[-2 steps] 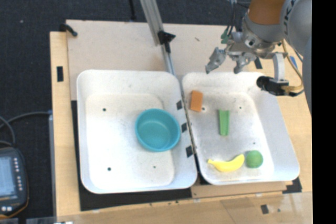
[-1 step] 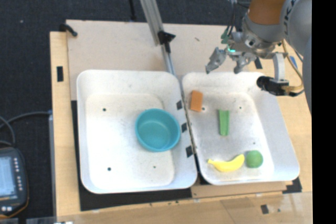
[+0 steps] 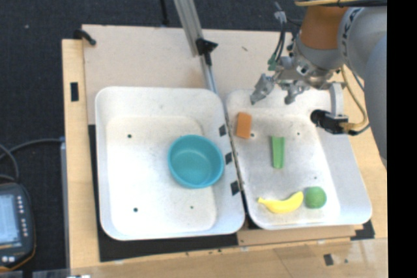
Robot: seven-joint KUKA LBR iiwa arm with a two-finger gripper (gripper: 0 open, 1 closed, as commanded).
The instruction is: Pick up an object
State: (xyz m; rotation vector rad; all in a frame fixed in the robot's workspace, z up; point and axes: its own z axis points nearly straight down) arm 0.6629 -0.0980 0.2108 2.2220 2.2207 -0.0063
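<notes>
My gripper [image 3: 276,93] hangs over the far edge of the right bin [image 3: 339,159], its two fingers spread apart with nothing between them. An orange block [image 3: 244,125] lies in that bin near the far left, a little below and left of the fingers. A green stick [image 3: 278,152] lies upright in the bin's middle. At the near side lie a yellow banana [image 3: 281,204] and a green ball [image 3: 315,197], side by side.
A teal bowl [image 3: 195,161] sits in the left bin [image 3: 130,159], close to the divider. A slanted metal post [image 3: 189,16] rises from the bench behind the bins. A black cable connector [image 3: 326,119] hangs over the right bin's far right.
</notes>
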